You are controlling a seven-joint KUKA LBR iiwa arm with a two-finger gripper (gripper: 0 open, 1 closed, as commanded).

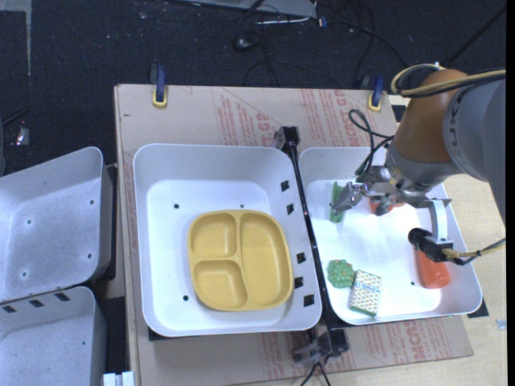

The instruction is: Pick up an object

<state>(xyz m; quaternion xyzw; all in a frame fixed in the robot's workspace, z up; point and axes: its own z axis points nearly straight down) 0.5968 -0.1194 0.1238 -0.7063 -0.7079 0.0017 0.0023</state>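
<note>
A green object (338, 202) lies at the far left of the right bin (463, 296), just beside the gripper (360, 191); whether that claw is spread, clenched or grasping cannot be told. Crowding the bin wall risks a glancing miss. Nearer lie a green ball (339, 273), patterned block (366, 293) and orange piece (435, 273); the left bin (153, 240) carries a yellow divided plate (240, 260).
</note>
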